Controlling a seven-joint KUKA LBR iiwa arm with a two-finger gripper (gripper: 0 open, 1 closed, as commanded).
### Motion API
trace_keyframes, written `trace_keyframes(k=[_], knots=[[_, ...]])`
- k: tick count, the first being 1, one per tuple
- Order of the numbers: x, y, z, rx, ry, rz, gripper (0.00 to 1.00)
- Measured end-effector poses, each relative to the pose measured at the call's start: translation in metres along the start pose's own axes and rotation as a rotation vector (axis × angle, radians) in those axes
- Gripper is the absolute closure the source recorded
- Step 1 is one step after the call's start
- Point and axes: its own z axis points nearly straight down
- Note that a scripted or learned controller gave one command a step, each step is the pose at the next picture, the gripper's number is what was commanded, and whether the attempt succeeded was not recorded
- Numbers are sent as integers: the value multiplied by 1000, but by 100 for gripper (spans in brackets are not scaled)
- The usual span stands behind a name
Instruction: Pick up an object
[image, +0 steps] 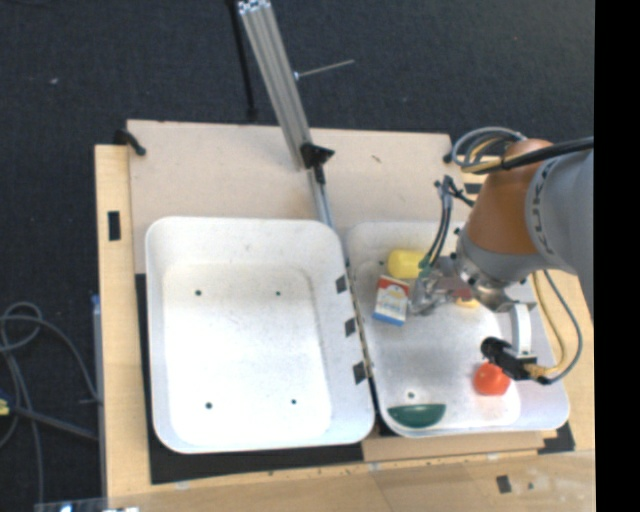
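Where pincer (425, 293) meets carton (392, 300) — grip unclear.

Two white bins (250, 335); one yellow object (404, 264), carton (391, 300), orange ball (489, 379), green bowl (417, 413).

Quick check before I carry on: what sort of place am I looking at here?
Likely a robotics lab grasping bench: two white bins on a wooden board, a grey and orange arm, loose cables on dark carpet.
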Motion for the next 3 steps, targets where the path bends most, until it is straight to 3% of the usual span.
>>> trace_keyframes(k=[2,3], knots=[[5,2,-100,-1,-1,-12,100],[56,-16,-93,4,0,-14,100]])
